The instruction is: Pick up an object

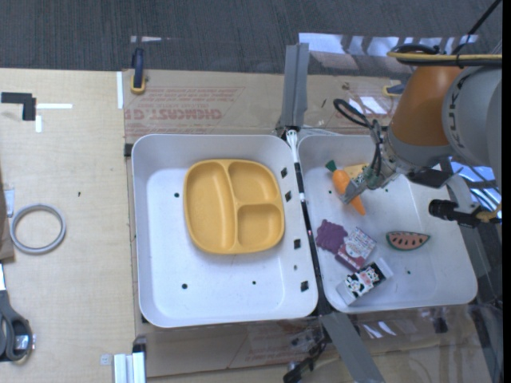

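An orange toy carrot point(342, 181) with a green top lies in the upper left of the right bin point(447, 294). My gripper point(354, 190) is low over the carrot's middle, so the carrot's orange tip shows just below it. The arm comes down from the upper right. Lower in the same bin lie a purple grape bunch point(329, 234), a pink packet point(357, 246), a black-and-white cow-print item point(363, 280) and a watermelon slice point(408, 239).
A yellow divided plate point(234, 206) sits in the left bin point(160, 286). A small yellow piece point(356, 170) shows just behind the gripper. A grey tape ring point(35, 228) rests on the bench at the far left. A grey divider separates the bins.
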Controlling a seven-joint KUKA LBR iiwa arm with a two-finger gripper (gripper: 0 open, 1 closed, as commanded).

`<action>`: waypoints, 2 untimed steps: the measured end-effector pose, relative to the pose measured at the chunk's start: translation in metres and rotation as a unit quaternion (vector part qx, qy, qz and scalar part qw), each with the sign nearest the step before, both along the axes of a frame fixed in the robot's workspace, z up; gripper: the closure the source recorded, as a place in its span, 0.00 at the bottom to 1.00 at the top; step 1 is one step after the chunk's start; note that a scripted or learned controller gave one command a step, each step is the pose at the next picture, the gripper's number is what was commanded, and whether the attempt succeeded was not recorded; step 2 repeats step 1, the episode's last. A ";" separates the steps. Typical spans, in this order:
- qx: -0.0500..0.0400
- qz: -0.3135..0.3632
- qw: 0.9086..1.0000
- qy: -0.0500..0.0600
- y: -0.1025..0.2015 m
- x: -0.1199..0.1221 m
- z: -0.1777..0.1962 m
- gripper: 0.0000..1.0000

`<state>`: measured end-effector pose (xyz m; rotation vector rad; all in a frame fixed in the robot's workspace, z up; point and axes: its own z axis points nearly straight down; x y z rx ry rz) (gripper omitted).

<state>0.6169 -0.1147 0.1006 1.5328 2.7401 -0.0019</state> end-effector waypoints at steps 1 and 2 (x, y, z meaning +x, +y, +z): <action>0.000 -0.080 0.997 0.000 0.050 0.023 0.116 1.00; 0.000 -0.080 0.997 0.000 0.050 0.023 0.116 1.00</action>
